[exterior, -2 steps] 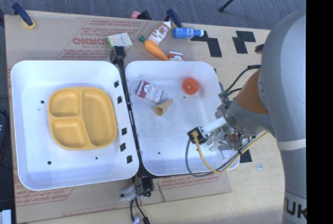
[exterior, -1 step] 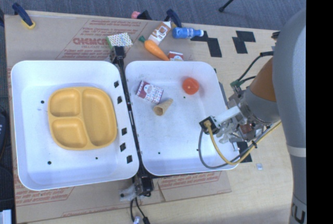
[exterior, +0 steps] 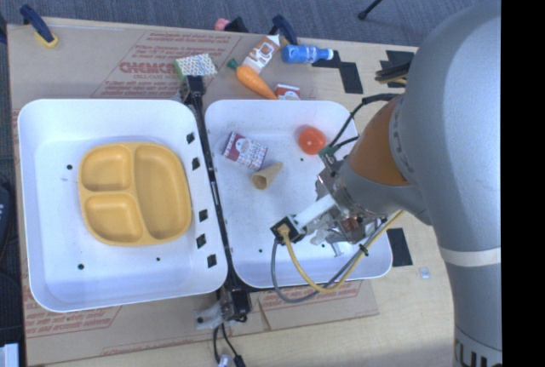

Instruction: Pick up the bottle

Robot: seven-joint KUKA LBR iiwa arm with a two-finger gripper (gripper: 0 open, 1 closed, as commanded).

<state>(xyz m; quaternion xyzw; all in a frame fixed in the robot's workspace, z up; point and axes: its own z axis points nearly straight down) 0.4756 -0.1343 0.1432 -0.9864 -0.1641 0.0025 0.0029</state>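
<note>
A white bottle with an orange label (exterior: 261, 53) lies on the cardboard behind the right bin, outside it. A small blue bottle (exterior: 304, 54) lies on its side just right of it. My gripper (exterior: 339, 231) is low over the right bin's (exterior: 255, 263) front right corner, far from both bottles. The bulky grey arm and its orange band (exterior: 379, 154) cover the bin's right side. Cables and a black connector (exterior: 283, 230) hang around the gripper and hide what is under it.
In the right bin lie a red and white carton (exterior: 244, 150), a small cone (exterior: 266, 176) and a red round piece (exterior: 311, 138). A carrot (exterior: 254, 82) and a small red box (exterior: 288, 90) rest behind it. The left bin holds a yellow divided plate (exterior: 134, 192).
</note>
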